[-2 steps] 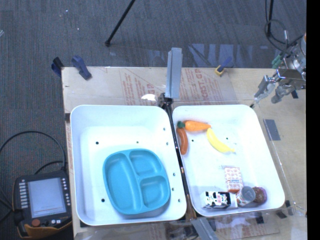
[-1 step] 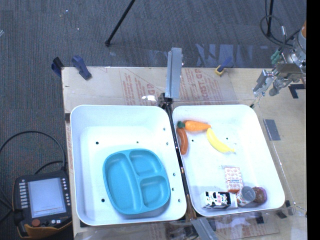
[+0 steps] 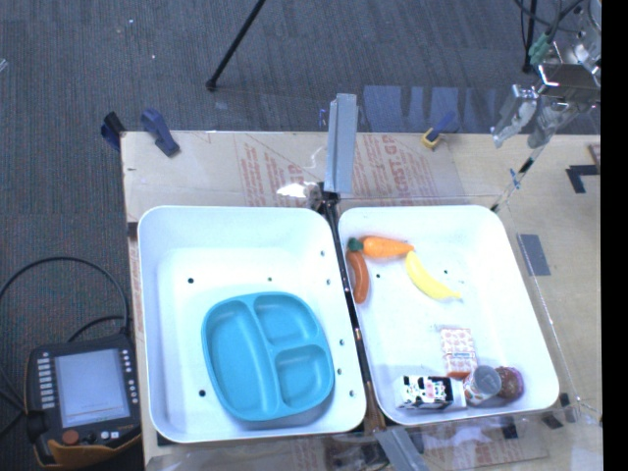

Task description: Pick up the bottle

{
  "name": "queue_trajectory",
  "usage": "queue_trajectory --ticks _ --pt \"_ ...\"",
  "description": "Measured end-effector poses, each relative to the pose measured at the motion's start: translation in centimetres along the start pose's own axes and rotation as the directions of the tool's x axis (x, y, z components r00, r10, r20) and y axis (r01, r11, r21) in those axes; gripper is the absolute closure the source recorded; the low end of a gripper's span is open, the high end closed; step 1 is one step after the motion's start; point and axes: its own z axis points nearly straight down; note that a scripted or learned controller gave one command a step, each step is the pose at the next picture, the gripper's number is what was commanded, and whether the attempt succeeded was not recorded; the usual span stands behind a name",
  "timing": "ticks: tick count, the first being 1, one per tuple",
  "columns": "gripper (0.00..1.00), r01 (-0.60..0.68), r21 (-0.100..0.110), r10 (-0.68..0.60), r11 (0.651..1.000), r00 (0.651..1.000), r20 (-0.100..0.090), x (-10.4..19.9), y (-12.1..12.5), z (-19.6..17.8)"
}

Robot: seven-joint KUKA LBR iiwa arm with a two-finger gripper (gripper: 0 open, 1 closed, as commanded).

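Observation:
The bottle (image 3: 469, 366) lies in the right bin (image 3: 491, 226) near its front right corner. It has a red and white label, and its greyish round end points toward the front. My gripper (image 3: 522, 129) hangs high at the back right, beyond the bin's far right corner and well away from the bottle. Its two fingers are spread apart and hold nothing.
Beside the bottle are a black and white carton (image 3: 428, 392) and a brown item (image 3: 509, 384). A banana (image 3: 429, 278), a carrot (image 3: 385, 247) and a sausage (image 3: 359, 278) lie toward the bin's back left. The left bin (image 3: 167, 253) holds a blue divided plate (image 3: 268, 356).

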Motion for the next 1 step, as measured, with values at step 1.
queue_trajectory --ticks 1 --pt "1.0 -0.42 0.004 0.42 0.908 0.908 0.002 4.39 -0.26 0.16"
